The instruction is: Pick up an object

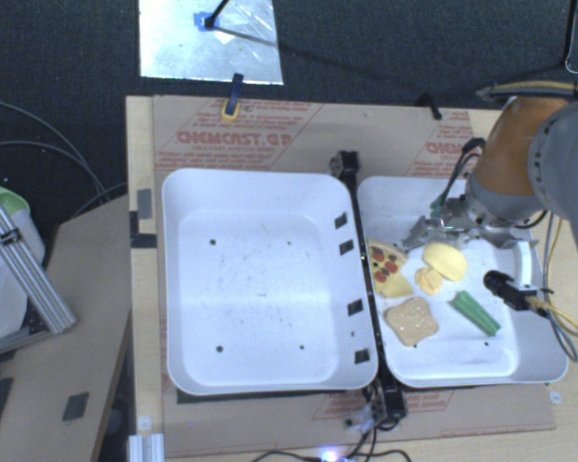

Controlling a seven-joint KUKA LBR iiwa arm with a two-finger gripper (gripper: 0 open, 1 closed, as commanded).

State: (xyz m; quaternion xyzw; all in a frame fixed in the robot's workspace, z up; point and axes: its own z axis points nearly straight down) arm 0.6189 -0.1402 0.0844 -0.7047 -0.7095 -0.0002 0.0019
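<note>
Well, the grey arm (pixel 564 162) comes in from the right edge of the frame, and its orange band (pixel 506 152) sits over the upper right corner of the right bin (pixel 395 195). The claw (pixel 443 225) hangs low over the upper half of that bin, just above the toy food. Whether it is released or clenched I cannot tell from this angle.

All the things to pick lie in the right bin, gathered about its middle. A large pale yellow lump (pixel 445 260) sits just under the claw, very near it, though I cannot say whether they touch. A smaller yellow piece (pixel 429 280) rests against the lump's lower left. Further left, close to the bin's left wall, lies a red and yellow pizza slice (pixel 387 268). Below these lies a tan slice of toast (pixel 411 320), flat on the bin floor. To the right of the toast, a green stick (pixel 475 313) lies at a slant toward the lower right.

The left bin (pixel 260 287) stands right beside the right one, with small black clips (pixel 352 248) along the seam between them. Both rest on a cardboard sheet (pixel 270 133) with red lettering, spread over the bench (pixel 142 335). A blue and yellow clamp (pixel 233 99) sits at the bench's upper edge. Beyond it, in the upper left of the frame, a silvery sheet (pixel 207 27) lies on dark carpet (pixel 58 46).
</note>
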